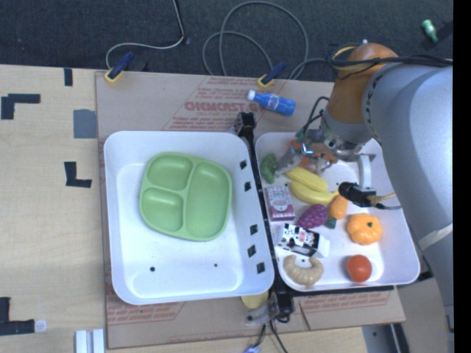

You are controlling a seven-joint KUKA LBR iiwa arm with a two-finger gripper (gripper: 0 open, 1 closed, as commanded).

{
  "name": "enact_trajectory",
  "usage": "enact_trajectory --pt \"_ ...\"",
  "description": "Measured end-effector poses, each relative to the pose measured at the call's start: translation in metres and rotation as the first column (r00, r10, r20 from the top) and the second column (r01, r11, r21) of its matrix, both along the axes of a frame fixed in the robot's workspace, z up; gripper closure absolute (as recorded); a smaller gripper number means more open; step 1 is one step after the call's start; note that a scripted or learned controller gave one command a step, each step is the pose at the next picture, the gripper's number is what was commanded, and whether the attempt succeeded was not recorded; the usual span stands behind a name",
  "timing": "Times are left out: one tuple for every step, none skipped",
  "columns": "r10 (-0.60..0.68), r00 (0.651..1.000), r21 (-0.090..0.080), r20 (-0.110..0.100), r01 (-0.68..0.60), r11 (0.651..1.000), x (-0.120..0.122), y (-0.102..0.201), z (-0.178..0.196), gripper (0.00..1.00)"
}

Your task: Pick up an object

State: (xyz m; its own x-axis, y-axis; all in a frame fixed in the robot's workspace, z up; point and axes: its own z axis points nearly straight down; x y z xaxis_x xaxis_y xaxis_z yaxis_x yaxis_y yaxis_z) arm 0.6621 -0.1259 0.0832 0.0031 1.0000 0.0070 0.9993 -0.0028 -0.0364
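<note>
Gripper low over the right bin's far end, at 12 o'clock of the toy pile.

Whether it is spread or closed cannot be told, since the wrist covers its tip, and nothing shows in its grasp. Just at 6 o'clock of it lies the yellow banana, with the purple grapes below that. At 3 o'clock of the grapes sits the orange pumpkin, and the red tomato lies at 6 o'clock of the pumpkin. The right bin touches the left bin, which holds 1 green divided plate. At 12 o'clock, outside both bins, lies a blue bottle.
</note>
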Motion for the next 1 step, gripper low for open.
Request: enact_trajectory --pt "-0.001 1.0 -0.003 0.001 0.001 1.0 -0.0001 0.001 0.0 0.0"
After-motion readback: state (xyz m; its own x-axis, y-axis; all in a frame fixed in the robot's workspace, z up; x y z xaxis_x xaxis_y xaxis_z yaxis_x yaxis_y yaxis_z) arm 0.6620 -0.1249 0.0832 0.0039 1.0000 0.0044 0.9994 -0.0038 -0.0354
